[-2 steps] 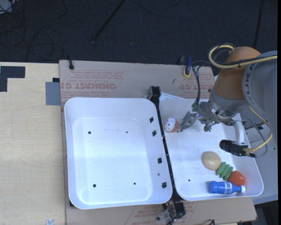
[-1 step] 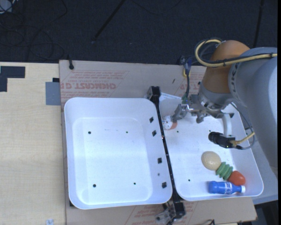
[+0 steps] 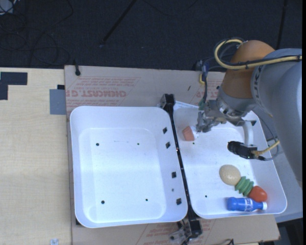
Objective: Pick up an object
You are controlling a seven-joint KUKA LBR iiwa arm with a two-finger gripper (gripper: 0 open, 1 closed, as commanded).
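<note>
Hand (image 3: 204, 125) beside pink block (image 3: 188, 133), right of frame centre; finger state indiscernible. Nothing lifted; grasp pending.

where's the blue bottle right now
The blue bottle lies on its side in the right bin, near its front right corner, just below the green and red toy and the beige egg.
</note>
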